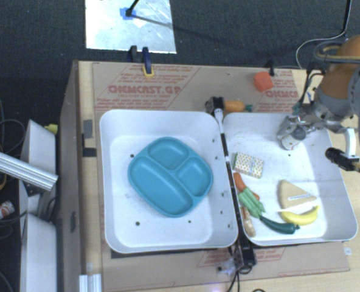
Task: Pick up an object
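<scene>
My gripper (288,139) hangs over the far part of the right bin (338,193), apart from the objects, with nothing visibly in it. Nearer the front of that bin lie a dotted beige square (249,164), a small carrot (242,183), a light green vegetable (253,203), a dark green pepper (281,225), a banana (301,216) and a tan bread wedge (294,194). A tan stick (248,224) rests against the bin's left wall.
The left bin (116,163) holds a blue divided plate (169,176). On the bench beyond the bins lie an orange block (263,81) and an orange toy with a green end (236,107). A yellow-tipped clamp (146,59) stands at the bench's far edge.
</scene>
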You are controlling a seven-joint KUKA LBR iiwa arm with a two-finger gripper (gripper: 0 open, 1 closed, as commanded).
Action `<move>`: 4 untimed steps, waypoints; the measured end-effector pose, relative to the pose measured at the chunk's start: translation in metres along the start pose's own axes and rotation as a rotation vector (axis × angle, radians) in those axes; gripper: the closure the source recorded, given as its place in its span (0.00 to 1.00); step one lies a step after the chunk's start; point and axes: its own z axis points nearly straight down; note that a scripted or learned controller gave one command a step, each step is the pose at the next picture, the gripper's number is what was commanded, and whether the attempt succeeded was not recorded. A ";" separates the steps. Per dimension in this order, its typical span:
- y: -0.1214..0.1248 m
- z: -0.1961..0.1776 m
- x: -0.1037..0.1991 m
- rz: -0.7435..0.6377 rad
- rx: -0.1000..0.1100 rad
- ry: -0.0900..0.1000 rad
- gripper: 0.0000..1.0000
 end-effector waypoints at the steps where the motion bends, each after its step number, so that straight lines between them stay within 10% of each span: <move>1: -0.013 -0.046 0.043 0.003 0.002 0.003 1.00; 2: -0.022 -0.066 0.100 0.004 0.004 0.004 1.00; 3: 0.001 -0.172 0.204 0.003 0.001 0.005 1.00; 4: -0.049 -0.095 0.240 0.004 0.008 0.004 1.00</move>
